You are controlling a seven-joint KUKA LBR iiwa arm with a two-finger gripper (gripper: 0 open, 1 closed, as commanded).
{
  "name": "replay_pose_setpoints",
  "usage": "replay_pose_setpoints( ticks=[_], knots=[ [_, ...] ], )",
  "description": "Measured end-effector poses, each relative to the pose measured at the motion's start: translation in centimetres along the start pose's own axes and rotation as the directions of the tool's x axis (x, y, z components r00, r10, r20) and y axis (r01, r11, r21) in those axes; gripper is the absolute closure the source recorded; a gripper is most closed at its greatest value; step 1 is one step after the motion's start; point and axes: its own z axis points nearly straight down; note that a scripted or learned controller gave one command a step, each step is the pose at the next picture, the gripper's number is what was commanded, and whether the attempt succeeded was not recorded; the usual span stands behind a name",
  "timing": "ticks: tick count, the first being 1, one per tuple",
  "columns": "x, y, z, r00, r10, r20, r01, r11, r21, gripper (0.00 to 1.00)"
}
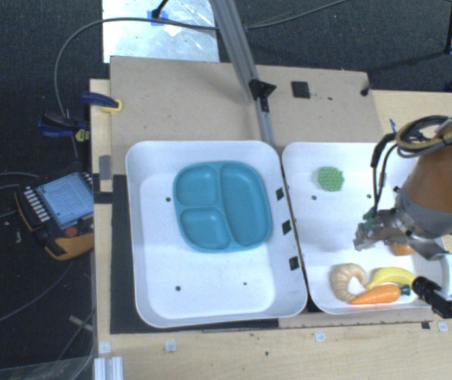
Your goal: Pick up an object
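Observation:
The right bin (pixel 313 236) holds a green round piece (pixel 330 179) near its back. A tan croissant (pixel 346 279), a yellow banana (pixel 391 275) and an orange carrot (pixel 377 294) lie together at its front edge. My gripper (pixel 370 233) hangs low over the right side of this bin, between the green piece and the food cluster. A small orange item (pixel 400 248) peeks out just right of the gripper, mostly hidden by the arm's wrist. I see nothing between the fingers.
The left bin (pixel 154 291) holds a blue divided plate (pixel 222 206). A slanted metal pole (pixel 241 50) rises behind the bins. Cables and a hand-held device (pixel 59 204) lie off the bench to the left.

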Motion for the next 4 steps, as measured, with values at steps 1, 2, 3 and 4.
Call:
replay_pose_setpoints(
  ticks=[1,2,3,4],
  knots=[
    [0.1,0.1,-4.3,1.000,-0.002,0.000,0.002,1.000,-0.001,1.00],
    [1.1,0.4,-9.6,1.000,-0.003,0.000,0.003,1.000,-0.003,1.00],
    [5.7,2.3,-9.6,1.000,-0.007,-0.003,0.007,1.000,0.001,1.00],
    [11.7,3.0,-8.5,1.000,-0.007,-0.004,0.007,1.000,0.003,1.00]
  ],
)
